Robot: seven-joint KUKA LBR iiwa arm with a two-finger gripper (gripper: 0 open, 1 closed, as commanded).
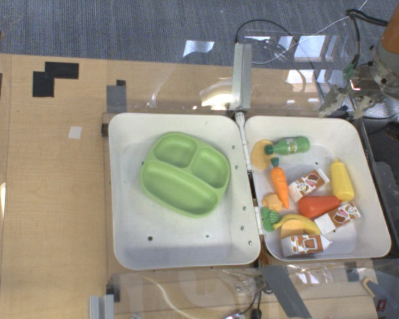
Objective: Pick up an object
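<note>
- Gripper (349, 98) hovers beyond the right bin's (369, 178) far corner; its state is unclear
- Toy food (carrot (279, 183), green bottle (289, 145)) lies in that bin
- Green plate (185, 173) fills the left bin (130, 238)

My gripper (351, 102) hangs at the frame's upper right, above the right bin (369, 178) of toy food; a green divided plate (185, 173) fills the left bin (130, 224).

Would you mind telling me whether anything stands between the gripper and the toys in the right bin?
Nothing visible does. The gripper hangs beyond the right bin's far right corner, and the green bottle and yellow bottle lie uncovered below.
</note>
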